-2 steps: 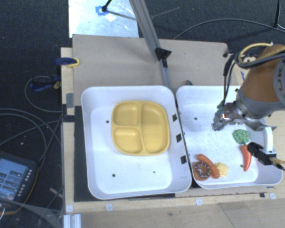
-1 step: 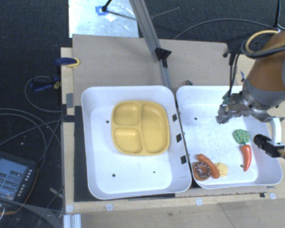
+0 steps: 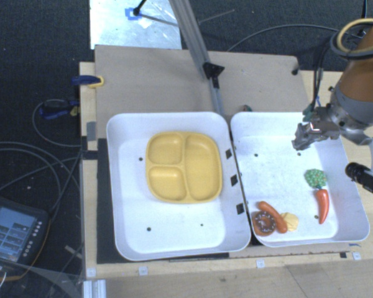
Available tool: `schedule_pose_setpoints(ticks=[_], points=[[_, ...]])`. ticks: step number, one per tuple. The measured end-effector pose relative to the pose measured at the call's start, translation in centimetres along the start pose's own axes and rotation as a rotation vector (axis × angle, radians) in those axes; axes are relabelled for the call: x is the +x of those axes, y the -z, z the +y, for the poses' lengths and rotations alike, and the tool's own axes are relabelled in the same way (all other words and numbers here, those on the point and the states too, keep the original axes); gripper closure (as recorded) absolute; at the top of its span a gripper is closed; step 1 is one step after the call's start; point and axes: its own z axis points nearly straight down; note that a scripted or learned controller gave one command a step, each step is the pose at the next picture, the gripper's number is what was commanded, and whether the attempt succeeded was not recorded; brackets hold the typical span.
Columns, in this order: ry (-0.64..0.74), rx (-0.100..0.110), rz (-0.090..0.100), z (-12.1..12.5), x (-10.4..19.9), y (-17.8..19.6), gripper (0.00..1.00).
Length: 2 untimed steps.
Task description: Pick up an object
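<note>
Candidate objects: five small toy foods lie loose on the floor of the right bin (image 3: 280,166), all in its near half.
Green piece: a knobbly green toy (image 3: 315,178) sits toward the bin's right wall, the item nearest the tool.
Red pepper: a chilli-shaped toy (image 3: 322,205) lies lengthwise just below the green piece, close to touching it.
Sausage: an orange-red link (image 3: 272,215) lies at a slant near the bin's front left corner.
Doughnut: a brown ring (image 3: 262,223) touches the sausage's lower side.
Yellow piece: a small pale lump (image 3: 290,220) rests against the sausage's right end.
Placement, as judged: the scatter looks random, as if tipped in for picking; the trio at the corner is crowded, the green piece and pepper stand more open to a grasp.
Left bin: the left bin (image 3: 174,241) carries a yellow divided plate (image 3: 184,167), three compartments, nothing in them.
Gripper: the gripper (image 3: 306,136) hangs over the right bin's far half, above bare floor, apart from every toy.
Tool state: nothing between the fingers; whether they are spread or closed cannot be told from here.
Arm pose: the arm (image 3: 363,79) enters from the right, wrist angled down and leftward into the bin.
Task standing: no object lifted yet.
</note>
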Motion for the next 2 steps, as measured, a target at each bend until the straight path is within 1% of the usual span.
schedule_pose_setpoints(ticks=[1,2], points=[[0.005,0.007,0.004,-0.2,6.3,-0.7,1.0],[0.005,0.007,0.004,-0.8,11.7,-1.4,1.0]])
